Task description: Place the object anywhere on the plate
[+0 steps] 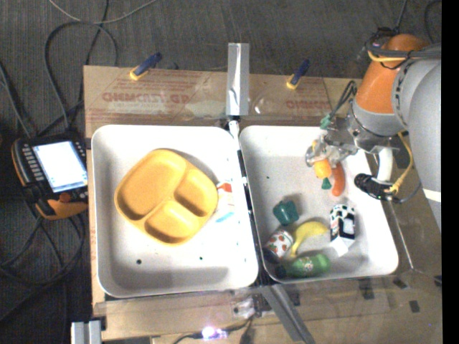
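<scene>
Orange is the colour to follow: a small carrot-like toy (336, 180) sits in the upper right of the right bin (391, 260), and the gripper (324, 156) hangs right over its upper end. From the single overhead camera view we cannot tell whether the claw is spread or closed, since the wrist hardware blocks it; nor can we say the toy is between the tips, so we treat it as lying on the bin floor, touching or just under the tool.

Across the divider, the yellow sectioned plate (166, 196) lies tilted in the left bin (107, 278), well apart from the gripper. Near its right edge we see a small red-and-white scrap (225, 188) and a pale blue one (224, 216).

Lower in the right bin are a green block (285, 211), a banana (308, 233), a black-and-white carton (343, 224), a round patterned ball (279, 244) and a green bottle-like toy (306, 265), all clustered away from the carrot.

We judge the step in hand to be the grasp. To do it well, we want the tool centred across the carrot's narrow width, low enough to catch its body rather than its tip, then a straight lift clear of the bin wall before crossing left. Any of the plate's three compartments will serve, so we aim for the nearest large one.
</scene>
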